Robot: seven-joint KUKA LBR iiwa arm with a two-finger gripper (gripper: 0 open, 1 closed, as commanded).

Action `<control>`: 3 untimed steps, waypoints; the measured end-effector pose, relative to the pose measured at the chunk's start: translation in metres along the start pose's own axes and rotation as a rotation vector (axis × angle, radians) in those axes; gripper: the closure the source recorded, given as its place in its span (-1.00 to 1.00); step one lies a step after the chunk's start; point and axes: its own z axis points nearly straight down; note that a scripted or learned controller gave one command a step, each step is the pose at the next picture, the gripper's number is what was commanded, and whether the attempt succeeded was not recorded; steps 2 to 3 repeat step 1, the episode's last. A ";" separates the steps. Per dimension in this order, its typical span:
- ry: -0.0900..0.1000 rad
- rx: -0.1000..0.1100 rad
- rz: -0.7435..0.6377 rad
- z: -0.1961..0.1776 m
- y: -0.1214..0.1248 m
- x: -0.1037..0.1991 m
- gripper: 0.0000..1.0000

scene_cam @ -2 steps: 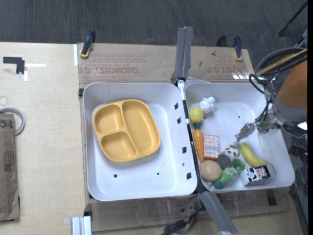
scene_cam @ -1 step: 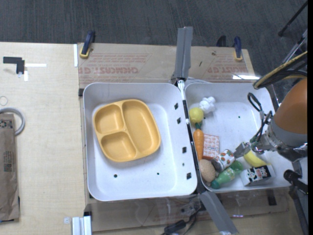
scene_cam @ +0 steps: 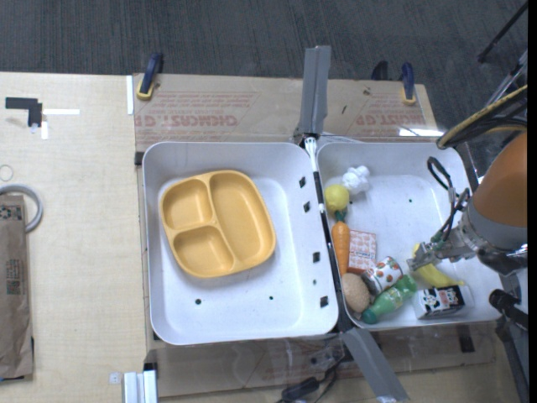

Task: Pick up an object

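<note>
The right bin (scene_cam: 394, 162) holds several small items. Along its left side lie a white toy (scene_cam: 357, 178), a yellow lemon (scene_cam: 336, 197), an orange carrot (scene_cam: 341, 246) and a pink packet (scene_cam: 363, 247). Nearer the front are a brown potato (scene_cam: 355, 291), a red-spotted can (scene_cam: 387, 271), a green bottle (scene_cam: 388, 301), a yellow banana (scene_cam: 435, 274) and a black-and-white carton (scene_cam: 441, 300). My gripper (scene_cam: 430, 254) is low at the right side of this bin, right over the banana's upper end. I see nothing lifted.
The left bin (scene_cam: 168, 309) contains a yellow divided plate (scene_cam: 218, 222). A metal divider (scene_cam: 316, 82) runs between the bins. The arm's orange band (scene_cam: 508, 187) hangs over the right bin's right rim. A brown paper bag (scene_cam: 13, 275) lies on the bench at far left.
</note>
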 end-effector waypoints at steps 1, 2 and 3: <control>-0.003 -0.002 -0.003 -0.107 0.073 0.030 1.00; -0.003 -0.002 -0.003 -0.107 0.073 0.030 1.00; -0.003 -0.002 -0.003 -0.107 0.073 0.030 1.00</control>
